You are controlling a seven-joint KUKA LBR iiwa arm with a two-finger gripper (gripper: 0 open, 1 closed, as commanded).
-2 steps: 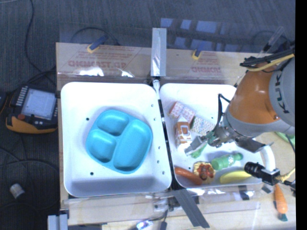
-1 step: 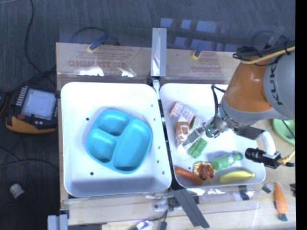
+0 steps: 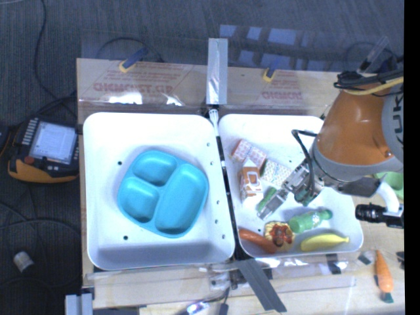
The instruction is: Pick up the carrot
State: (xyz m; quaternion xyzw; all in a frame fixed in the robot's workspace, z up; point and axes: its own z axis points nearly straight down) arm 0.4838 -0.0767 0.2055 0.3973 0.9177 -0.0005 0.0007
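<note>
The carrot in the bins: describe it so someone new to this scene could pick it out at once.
Look in the right-hand white bin, at its near left corner. The carrot lies there along the front wall, beside a red and yellow toy. It is the only long orange-red tapered piece in that bin; the banana farther right is yellow and the bottle green.

The arm (image 3: 357, 136) at the right of the frame is a fat rounded thing, its broad band a bright orange, glossy enough to catch the light. Below the orange sits a grey ring, smooth and paler at its lower rim. Black cables loop over the top of it at the upper right, and one thin black cable curves down its left side. Part of a dark letter shows on the white-grey casing at the far right. The gripper (image 3: 287, 194) is metallic grey, blocky, with greenish tints.
</note>
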